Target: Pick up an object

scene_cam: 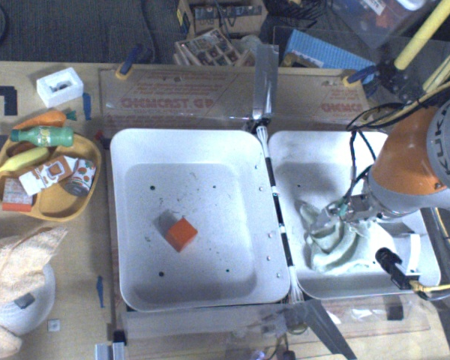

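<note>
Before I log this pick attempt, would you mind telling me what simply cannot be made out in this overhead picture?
- Claw, camera view: blurred against the pale crumpled item in the right bin; whether it grips anything is unclear.
- That pale item: its outline blends with the white floor, so what it is stays unclear.
- Arm: cut off by the right edge.
- Yellow bowl on the left: package labels too small to read.

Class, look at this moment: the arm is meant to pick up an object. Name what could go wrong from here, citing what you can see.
1. The pincer is low in the right bin, while the orange block lies alone in the left bin; this try may well come up with nothing.
2. The pale crumpled item under the pincer looks thin and limp, so it might slip or snag.
</note>
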Motion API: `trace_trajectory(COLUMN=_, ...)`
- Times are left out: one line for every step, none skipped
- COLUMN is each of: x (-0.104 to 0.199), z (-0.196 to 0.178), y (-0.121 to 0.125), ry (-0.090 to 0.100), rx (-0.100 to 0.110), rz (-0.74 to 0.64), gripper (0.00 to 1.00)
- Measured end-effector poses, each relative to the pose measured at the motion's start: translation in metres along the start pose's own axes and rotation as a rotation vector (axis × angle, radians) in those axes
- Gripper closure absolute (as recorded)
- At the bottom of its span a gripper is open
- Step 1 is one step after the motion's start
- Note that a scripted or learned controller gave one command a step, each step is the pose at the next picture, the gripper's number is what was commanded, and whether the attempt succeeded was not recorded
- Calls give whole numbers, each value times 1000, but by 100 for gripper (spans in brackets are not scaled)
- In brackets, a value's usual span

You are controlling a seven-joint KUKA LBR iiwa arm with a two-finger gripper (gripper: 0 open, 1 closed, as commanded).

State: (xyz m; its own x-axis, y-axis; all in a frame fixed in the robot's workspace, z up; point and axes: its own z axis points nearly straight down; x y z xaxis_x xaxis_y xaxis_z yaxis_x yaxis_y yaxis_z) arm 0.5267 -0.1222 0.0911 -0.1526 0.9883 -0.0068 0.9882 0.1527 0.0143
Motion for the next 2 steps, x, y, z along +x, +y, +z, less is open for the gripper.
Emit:
trace_trajectory(x=-3, z=-11, y=1, ry=-4, rx=-6, rz=6, gripper=100)
trace_trajectory(x=-3, z=-11, y=1, ry=-4, rx=-6, rz=6, gripper=0)
